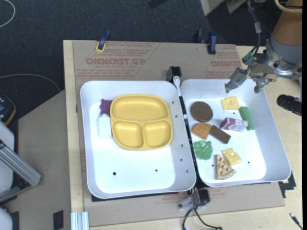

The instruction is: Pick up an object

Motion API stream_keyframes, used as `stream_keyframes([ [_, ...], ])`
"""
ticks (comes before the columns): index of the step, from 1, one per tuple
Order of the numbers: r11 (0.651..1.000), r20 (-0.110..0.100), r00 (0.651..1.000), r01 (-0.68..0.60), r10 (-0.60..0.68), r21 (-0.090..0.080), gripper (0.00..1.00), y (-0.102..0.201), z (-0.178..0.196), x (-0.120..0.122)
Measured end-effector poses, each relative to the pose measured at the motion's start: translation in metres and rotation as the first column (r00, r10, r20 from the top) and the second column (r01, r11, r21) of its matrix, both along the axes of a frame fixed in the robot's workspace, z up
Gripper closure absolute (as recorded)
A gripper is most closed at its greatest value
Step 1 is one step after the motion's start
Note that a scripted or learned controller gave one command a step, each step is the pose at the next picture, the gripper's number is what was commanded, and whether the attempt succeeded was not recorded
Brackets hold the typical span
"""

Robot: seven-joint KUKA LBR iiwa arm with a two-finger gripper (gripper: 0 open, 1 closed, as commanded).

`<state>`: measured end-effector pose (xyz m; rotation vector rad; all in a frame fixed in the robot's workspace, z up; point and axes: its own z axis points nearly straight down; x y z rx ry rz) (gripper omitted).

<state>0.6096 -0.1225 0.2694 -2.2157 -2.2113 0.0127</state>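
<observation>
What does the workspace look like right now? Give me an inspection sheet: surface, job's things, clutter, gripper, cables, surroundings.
Surface: bench covered in brown printed board, bearing a left bin and a right bin side by side.
Job's things: right bin holds a brown round cookie, waffle piece, chocolate bar, two cheese cubes, green stick, pink-and-white packet, lettuce leaf, pizza slice.
Clutter: left bin holds a yellow divided plate and a white bottle with purple cap.
Gripper: gripper open, above the right bin's far edge, holding nothing.
Cables: white cable on the floor at far left; wires at the bench's near edge.
Surroundings: dark carpet; clamps on the far edge.
</observation>
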Motion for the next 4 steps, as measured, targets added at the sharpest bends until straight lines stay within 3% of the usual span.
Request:
stream_keyframes([
  [1,1.000,0.012,1.000,-0.002,0.002,-0.002,0.00,0.000,0.007,0.002],
  [4,1.000,0.007,1.000,-0.001,0.001,0.000,0.00,-0.006,-0.162,-0.015],
])
